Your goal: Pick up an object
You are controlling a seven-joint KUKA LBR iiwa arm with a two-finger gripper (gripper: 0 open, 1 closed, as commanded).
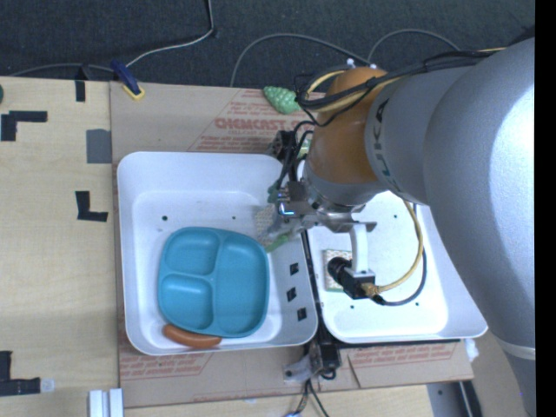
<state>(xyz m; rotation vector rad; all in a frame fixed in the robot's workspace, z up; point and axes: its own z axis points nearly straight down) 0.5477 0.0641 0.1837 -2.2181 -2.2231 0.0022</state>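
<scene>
- Grey arm, with its orange band above the wrist, fills the right of our view and reaches in over the seam between the two bins.
- White left bin holds a blue plate and an orange piece; the white right bin sits just beside it, rim against rim.
- Blue plate, a rounded, nearly square dish split into three compartments, lies flat in the middle of the left bin, with nothing in any compartment.
- We see the gripper hanging low over the left bin's right-hand side, just past the plate's far right corner; we cannot tell how wide it stands, and nothing shows in its grasp.
- Orange sausage-shaped piece lies in the left bin against the near wall, touching the plate's near edge, its long axis running left to right along that wall, the right end a little nearer us.
- Small green object rests outside the bins on the cardboard beyond them, too small for us to name.
</scene>
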